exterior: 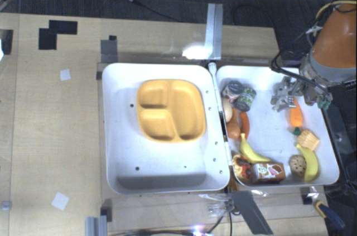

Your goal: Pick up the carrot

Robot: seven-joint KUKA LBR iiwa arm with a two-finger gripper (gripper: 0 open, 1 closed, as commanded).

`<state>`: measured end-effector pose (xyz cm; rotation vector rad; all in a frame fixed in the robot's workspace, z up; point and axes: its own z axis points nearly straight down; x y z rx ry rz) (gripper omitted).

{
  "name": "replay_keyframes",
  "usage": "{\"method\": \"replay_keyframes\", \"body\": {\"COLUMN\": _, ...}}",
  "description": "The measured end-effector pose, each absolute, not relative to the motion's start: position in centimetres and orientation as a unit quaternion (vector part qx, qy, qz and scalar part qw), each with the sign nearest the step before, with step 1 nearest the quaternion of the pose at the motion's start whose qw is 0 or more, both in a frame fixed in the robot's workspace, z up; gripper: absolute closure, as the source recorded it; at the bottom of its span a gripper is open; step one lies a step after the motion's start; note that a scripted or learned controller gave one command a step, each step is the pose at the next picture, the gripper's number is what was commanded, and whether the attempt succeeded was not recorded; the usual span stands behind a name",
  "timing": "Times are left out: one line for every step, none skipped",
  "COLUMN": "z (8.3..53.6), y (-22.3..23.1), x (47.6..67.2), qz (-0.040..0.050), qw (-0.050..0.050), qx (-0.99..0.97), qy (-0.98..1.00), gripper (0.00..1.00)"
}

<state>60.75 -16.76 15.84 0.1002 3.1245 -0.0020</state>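
Observation:
The carrot (295,116) is a short orange piece lying in the right bin (268,137), near its right wall. My gripper (298,99) hangs at the carrot's upper end, below the orange band of the arm. Its fingers (280,97) stand apart, one on each side of that end, so it is open. The carrot rests on the bin floor, its lower part in plain sight and its top partly covered by the gripper.
The right bin also holds a cracker (308,140), a cookie (297,163), two bananas (252,152) (310,164), a brown bottle (265,172), a red sausage (244,123) and a can (244,96). A yellow divided plate (170,109) lies in the left bin (120,140).

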Motion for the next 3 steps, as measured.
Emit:
{"method": "replay_keyframes", "body": {"z": 9.1, "y": -18.4, "x": 53.2, "qz": -0.0010, "qw": 0.008, "qx": 0.035, "qy": 0.999, "gripper": 1.00}}
{"method": "replay_keyframes", "body": {"z": 17.1, "y": -10.0, "x": 55.2, "qz": 0.0009, "qw": 0.007, "qx": 0.090, "qy": 0.996, "gripper": 1.00}}
{"method": "replay_keyframes", "body": {"z": 18.4, "y": -12.5, "x": 61.0, "qz": 0.0000, "qw": 0.006, "qx": 0.103, "qy": 0.995, "gripper": 1.00}}
